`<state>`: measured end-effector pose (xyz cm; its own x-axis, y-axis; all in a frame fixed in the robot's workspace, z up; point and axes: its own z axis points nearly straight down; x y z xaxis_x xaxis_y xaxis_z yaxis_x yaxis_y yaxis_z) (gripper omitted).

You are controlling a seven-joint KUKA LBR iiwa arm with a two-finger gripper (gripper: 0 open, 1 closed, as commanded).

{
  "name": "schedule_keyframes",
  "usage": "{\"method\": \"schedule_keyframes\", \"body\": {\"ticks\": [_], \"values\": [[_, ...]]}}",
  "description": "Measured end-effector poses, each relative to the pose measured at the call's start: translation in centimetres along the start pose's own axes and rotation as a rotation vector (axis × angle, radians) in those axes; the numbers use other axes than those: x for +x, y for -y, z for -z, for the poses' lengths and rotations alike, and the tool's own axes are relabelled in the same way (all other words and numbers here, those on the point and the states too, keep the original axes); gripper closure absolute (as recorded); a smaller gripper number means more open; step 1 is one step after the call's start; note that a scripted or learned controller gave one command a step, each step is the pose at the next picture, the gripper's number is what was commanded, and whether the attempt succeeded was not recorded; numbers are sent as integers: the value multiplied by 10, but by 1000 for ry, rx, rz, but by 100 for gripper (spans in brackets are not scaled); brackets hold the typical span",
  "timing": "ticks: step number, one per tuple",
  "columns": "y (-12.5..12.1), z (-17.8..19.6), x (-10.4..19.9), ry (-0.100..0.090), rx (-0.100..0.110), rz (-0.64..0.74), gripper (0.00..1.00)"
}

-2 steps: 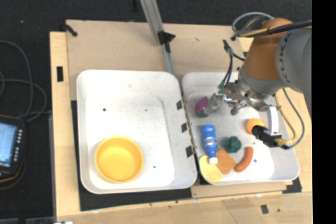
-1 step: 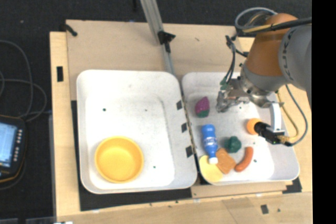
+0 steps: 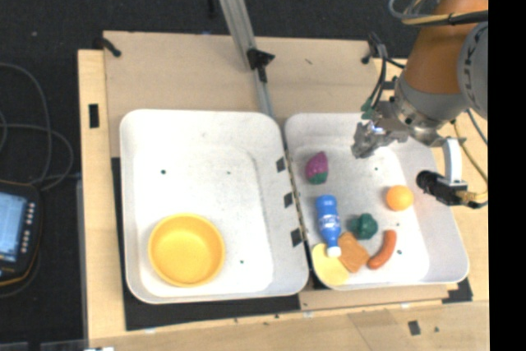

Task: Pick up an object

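In the left bin: yellow bowl (image 3: 186,249) alone, near its front corner.
Right bin, middle: purple piece (image 3: 317,167), nearest the gripper; small, likely light and stiff; take it across its narrow sides.
Right bin, front: blue bottle (image 3: 328,219), green piece (image 3: 362,225), orange ball (image 3: 399,198).
Gripper (image 3: 367,139): above the bin's rear, holding nothing; finger spread too small to tell.

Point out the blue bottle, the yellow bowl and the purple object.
blue bottle (image 3: 327,219): camera view, right bin, middle of its blue body.
yellow bowl (image 3: 186,249): camera view, left bin, centre of its inside.
purple object (image 3: 317,167): camera view, right bin, middle of its top surface.
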<state>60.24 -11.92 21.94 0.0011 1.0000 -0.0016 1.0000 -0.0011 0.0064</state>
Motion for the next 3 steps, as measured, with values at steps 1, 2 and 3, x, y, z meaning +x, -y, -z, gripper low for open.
{"method": "schedule_keyframes", "body": {"ticks": [1, 2, 3], "values": [[-1, 7, -1, -2, 4, 1, 100], [-11, 5, 50, -2, 4, 8, 100], [-2, 13, 100, -4, 6, 9, 100]]}}
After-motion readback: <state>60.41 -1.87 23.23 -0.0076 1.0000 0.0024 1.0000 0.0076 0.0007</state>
